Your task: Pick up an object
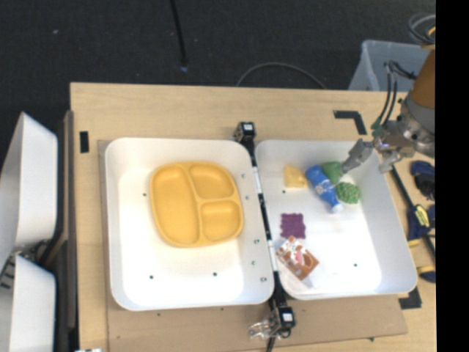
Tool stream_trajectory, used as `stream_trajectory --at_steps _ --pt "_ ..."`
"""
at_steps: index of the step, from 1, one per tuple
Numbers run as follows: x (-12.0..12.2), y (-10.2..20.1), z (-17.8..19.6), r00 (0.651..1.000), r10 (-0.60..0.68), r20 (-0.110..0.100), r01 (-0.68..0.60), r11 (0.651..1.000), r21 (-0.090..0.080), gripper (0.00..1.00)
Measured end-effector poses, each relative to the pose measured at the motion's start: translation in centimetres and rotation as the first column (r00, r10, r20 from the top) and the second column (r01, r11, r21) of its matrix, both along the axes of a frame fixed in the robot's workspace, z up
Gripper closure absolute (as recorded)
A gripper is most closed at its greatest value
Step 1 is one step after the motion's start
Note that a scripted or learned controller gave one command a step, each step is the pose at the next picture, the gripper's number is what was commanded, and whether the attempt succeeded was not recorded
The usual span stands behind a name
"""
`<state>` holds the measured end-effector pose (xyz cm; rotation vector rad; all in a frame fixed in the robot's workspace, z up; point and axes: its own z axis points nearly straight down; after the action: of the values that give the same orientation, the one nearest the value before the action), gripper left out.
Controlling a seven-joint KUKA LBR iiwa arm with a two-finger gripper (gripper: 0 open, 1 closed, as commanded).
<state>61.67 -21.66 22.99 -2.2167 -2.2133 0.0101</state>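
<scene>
The right bin (pixel 381 266) holds several small objects: a pale yellow block (pixel 294 177), a blue bottle (pixel 322 185), a green knobbly toy (pixel 347 192), a flat purple piece (pixel 293 225) and a red and white snack packet (pixel 297 259). My gripper (pixel 371 160) hangs over the bin's far right corner, just right of the blue bottle and above the green toy. Its fingers are spread open, and the left fingertip (pixel 353 160) ends close to the green toy's upper part. Nothing sits between the fingers.
The left bin (pixel 124 270) carries a yellow divided plate (pixel 196 202). A clamp (pixel 245 131) sits at the far joint between the bins. Blue-handled tools (pixel 423 218) lie off the bench's right edge. A grey box (pixel 388 61) stands at the back right.
</scene>
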Motion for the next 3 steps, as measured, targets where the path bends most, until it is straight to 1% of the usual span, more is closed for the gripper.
stream_trajectory --at_steps 1,2,3 --pt "0.3 0.0 0.8 1.0 0.003 0.013 -0.003 1.0 -0.003 0.0" --pt "0.8 -0.9 -4.7 1.0 0.0 0.008 0.0 1.0 -0.004 0.0" --pt "0.0 -0.5 -10.2 1.0 -0.001 0.009 0.001 1.0 -0.004 0.0"
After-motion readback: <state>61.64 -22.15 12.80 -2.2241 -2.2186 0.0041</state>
